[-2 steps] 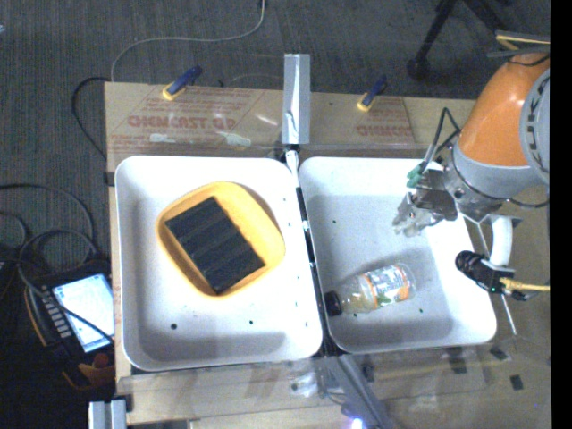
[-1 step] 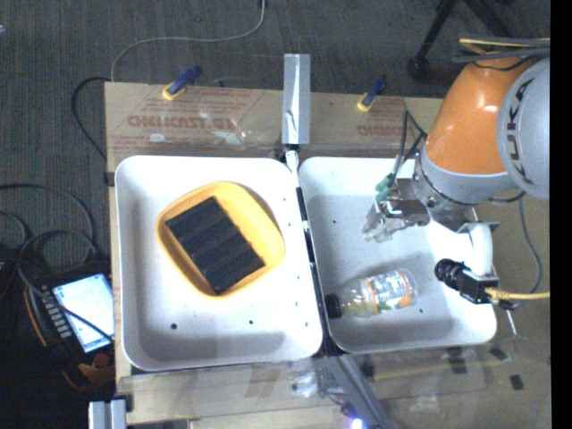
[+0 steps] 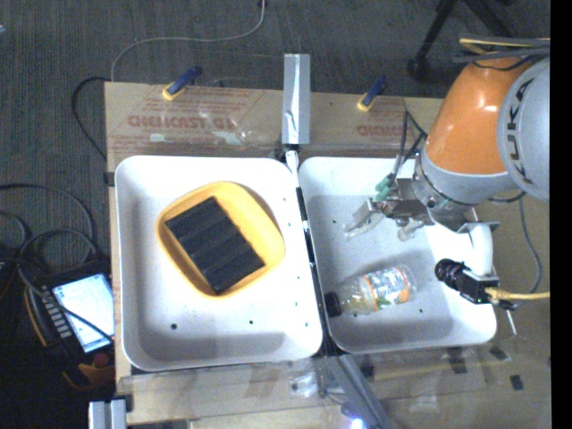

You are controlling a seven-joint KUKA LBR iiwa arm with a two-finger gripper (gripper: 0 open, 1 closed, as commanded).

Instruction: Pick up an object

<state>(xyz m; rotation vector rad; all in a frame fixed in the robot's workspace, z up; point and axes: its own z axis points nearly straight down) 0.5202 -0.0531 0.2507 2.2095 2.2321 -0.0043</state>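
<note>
In the camera view, two white bins sat side by side on a wooden bench, the left bin (image 3: pixel 134 239) filling the middle-left of the frame and the right bin (image 3: pixel 465 324) the middle-right. A yellow dish (image 3: pixel 259 213) lay tilted in the centre of the left bin, and a black ridged block (image 3: pixel 216 244) rested inside it, covering most of its floor. In the right bin a plastic bottle (image 3: pixel 380 290) lay on its side near the lower wall, its dark cap pointing toward the frame's left and its pale label facing up. The arm (image 3: pixel 487 132) came in from the upper right, its orange band large in the frame's right corner and the grey wrist below it. The gripper (image 3: pixel 386 220) hung over the upper half of the right bin, above and apart from the bottle, with its fingers (image 3: pixel 361 222) pointing toward the frame's left. The fingers looked spread, with bare white bin floor between them and nothing pinched. A black fitting with a yellow cable (image 3: pixel 460 278) sat at the right bin's right side, just beside the bottle's base end. Two blue-and-yellow clamps (image 3: pixel 181 82) gripped the bench's top edge, and a grey metal post (image 3: pixel 296 101) stood between the bins at the top. A device with a lit screen (image 3: pixel 76 307) lay on the floor at the lower left.
</note>
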